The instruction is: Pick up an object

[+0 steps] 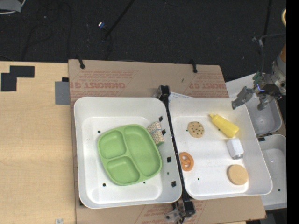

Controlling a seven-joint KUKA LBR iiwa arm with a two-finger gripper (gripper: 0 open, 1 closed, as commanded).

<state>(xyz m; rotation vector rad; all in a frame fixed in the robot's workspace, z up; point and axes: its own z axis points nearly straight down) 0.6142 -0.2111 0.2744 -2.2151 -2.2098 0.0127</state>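
The gripper [252, 98] is hovering past the right bin's [266, 185] far right corner, fingers spread wide, gripping nothing. A glossy yellow mustard bottle [224, 125] is lying slantwise nearby inside that bin.

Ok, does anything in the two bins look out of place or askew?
Mostly tidy. One oddity: the small patterned item in the left bin sits wedged between the green divided plate and the bin wall, tilted on edge. The right bin's items lie flat and apart.
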